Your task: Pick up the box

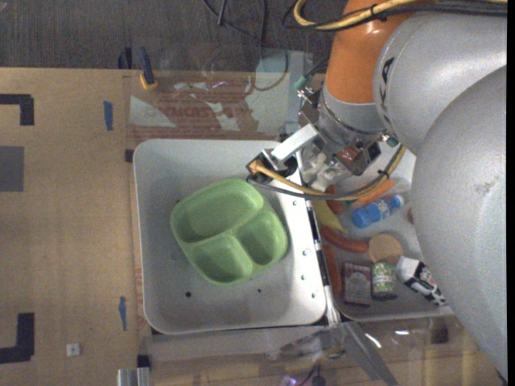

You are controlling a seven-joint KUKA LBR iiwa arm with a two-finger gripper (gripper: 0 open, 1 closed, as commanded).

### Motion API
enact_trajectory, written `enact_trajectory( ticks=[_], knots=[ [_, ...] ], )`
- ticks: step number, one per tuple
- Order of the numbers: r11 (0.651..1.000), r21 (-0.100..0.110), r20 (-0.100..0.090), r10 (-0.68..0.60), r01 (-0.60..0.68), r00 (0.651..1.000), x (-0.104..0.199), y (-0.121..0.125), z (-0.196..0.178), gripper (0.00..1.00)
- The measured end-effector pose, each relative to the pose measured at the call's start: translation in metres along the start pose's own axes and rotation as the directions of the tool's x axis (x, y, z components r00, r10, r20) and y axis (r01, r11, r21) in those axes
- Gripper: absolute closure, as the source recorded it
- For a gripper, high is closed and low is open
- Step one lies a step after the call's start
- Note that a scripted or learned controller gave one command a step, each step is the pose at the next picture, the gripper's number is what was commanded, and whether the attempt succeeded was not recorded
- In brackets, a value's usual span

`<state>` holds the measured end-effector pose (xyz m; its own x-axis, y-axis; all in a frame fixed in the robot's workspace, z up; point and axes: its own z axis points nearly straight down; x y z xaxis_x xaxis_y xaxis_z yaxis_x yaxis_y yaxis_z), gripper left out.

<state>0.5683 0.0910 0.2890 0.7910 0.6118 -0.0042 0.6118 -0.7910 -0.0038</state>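
Wooden bench (64,215), green tray (229,230), box (356,282) label blurred

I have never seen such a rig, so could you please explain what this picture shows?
One camera fixed above the bench looks down at a slant. The big grey shape with an orange band is a robot arm reaching in from the right; its gripper hangs over the seam between two white bins. The left bin holds a green divided plate. The right bin holds small clutter, including a blue bottle, a green can and a reddish box. Whether anything is held cannot be told.
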Motion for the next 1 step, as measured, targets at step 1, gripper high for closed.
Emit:
enact_trajectory(
  ticks=[1],
  knots=[
    [0.981, 0.0, 0.0, -0.194, 0.194, 0.981, -0.0803, -0.0324, 0.062, 1.0]
  ],
)
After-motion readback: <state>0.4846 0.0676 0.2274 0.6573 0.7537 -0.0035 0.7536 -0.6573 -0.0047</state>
